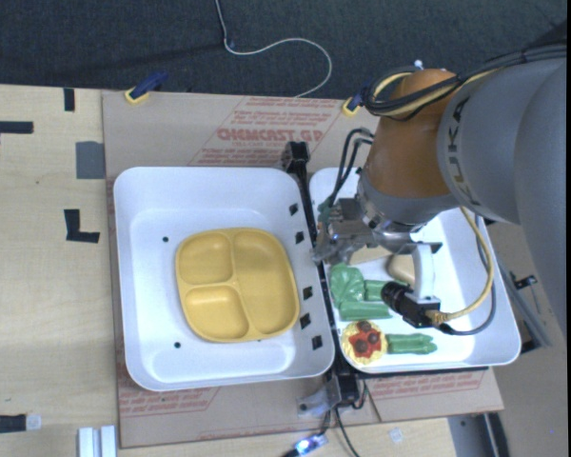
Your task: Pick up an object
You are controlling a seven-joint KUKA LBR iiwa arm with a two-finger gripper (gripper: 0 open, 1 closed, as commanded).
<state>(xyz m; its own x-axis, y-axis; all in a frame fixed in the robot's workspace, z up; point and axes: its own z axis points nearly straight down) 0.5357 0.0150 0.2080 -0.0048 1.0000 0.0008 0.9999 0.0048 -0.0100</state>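
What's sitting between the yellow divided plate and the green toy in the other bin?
In the camera view, only the bins' adjoining white walls with their black clips lie between the yellow plate and the green toy.

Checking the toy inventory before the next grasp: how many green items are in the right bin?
2. One green piece lies at the right bin's left side, just below the arm's wrist. A second, longer green piece lies near the front edge, beside a small pizza toy. The arm may hide others.
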